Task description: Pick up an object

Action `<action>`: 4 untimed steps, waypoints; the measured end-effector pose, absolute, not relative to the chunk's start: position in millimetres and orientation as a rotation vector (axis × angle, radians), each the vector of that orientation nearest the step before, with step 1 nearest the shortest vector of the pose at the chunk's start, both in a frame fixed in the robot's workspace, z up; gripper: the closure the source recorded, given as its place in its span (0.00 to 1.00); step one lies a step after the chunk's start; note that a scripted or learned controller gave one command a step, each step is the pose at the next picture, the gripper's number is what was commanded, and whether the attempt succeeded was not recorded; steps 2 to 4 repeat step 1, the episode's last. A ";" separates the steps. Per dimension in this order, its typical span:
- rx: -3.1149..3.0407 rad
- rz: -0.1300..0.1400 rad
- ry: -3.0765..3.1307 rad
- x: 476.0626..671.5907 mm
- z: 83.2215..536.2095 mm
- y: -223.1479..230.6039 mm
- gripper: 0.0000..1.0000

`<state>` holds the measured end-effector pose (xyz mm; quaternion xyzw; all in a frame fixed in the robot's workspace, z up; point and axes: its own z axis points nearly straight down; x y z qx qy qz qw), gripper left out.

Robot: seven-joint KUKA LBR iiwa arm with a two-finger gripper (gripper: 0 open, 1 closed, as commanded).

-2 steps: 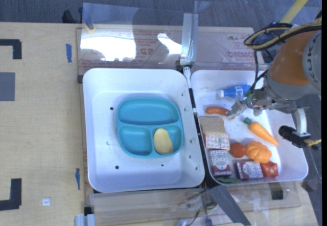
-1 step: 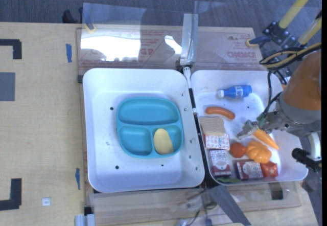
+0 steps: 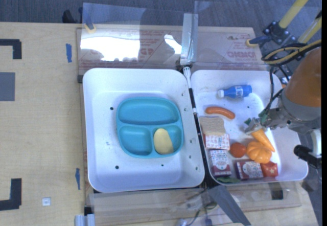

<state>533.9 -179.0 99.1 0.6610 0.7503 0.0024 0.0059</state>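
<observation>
Carrot (image 3: 262, 138) touches fingers (image 3: 254, 125), grip state unclear; bare floor lies beside bottle (image 3: 234, 91).

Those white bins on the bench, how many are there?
2. The left bin holds a blue divided tray with a yellow item; the right bin, touching it, holds toy food and a blue bottle.

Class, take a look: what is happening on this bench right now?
A grey robot arm with an orange band reaches from the right into the right-hand white bin, its gripper low beside an orange carrot-shaped toy, among toy foods and a blue bottle. The left-hand white bin holds a teal divided tray with a yellow oval toy.
</observation>
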 end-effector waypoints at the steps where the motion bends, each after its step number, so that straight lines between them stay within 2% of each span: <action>1: 2.118 0.012 2.314 552.2 188.0 -75.8 1.00; 4: 2.118 0.012 2.314 552.2 188.0 -75.8 1.00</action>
